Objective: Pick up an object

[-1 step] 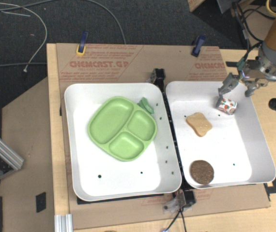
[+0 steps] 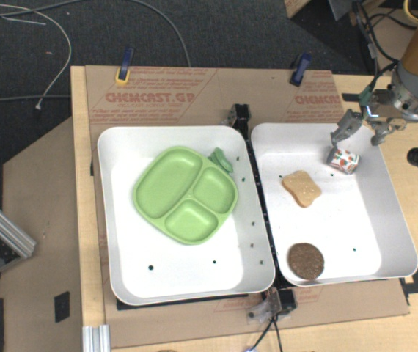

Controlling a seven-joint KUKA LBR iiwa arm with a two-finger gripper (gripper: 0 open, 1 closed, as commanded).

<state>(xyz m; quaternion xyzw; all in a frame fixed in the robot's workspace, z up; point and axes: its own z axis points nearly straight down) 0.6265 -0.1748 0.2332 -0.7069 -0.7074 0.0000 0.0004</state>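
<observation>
In the right bin point(image 2: 385, 218) lie a tan toast slice point(image 2: 301, 188), a round brown patty point(image 2: 306, 260) near the front edge, and a small white block with coloured spots point(image 2: 344, 160) at the back right. My gripper point(image 2: 362, 131) hangs over the back right of this bin, open, with nothing between its fingers. Its left finger point(image 2: 345, 127) is just above the white block; whether they touch I cannot tell. In the left bin point(image 2: 121, 255) a green divided plate point(image 2: 185, 194) lies with a small green piece point(image 2: 222, 160) at its upper right rim.
The bins rest on a cardboard sheet point(image 2: 158, 94) held by blue clamps point(image 2: 125, 63) at the back. A black bracket point(image 2: 239, 115) stands between the bins at the back. Cables point(image 2: 55, 28) run over the dark floor at the left.
</observation>
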